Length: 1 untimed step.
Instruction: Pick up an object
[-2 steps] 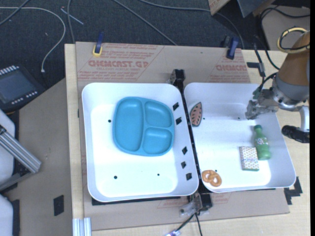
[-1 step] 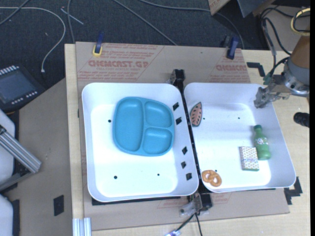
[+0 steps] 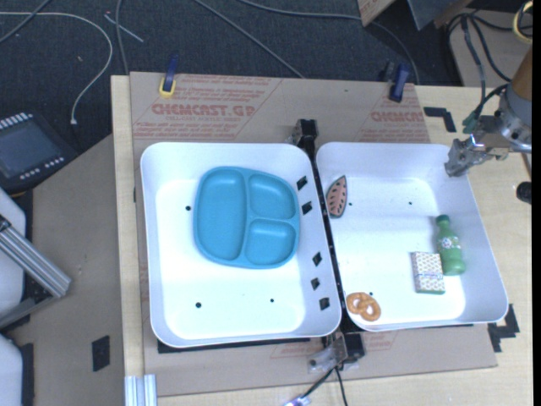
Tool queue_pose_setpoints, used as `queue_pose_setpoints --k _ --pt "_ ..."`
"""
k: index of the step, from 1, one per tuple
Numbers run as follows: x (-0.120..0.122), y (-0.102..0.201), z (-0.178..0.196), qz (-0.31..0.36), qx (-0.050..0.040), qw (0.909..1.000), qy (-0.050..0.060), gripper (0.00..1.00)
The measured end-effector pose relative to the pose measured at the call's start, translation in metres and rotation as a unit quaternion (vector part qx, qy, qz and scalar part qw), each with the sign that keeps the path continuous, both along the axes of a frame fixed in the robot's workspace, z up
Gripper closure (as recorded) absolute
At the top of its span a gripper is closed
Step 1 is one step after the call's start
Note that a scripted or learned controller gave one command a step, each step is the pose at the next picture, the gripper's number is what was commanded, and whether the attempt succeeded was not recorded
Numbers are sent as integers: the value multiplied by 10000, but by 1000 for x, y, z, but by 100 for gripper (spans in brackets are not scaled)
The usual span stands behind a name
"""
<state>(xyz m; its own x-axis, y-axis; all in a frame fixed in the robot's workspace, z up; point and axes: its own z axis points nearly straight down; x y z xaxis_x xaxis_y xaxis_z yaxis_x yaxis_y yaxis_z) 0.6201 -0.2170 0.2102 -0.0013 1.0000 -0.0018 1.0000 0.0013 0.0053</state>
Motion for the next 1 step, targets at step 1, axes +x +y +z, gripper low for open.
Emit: queue_pose_setpoints --k 1 --pt "-12 51 -7 12 21 10000 39 100"
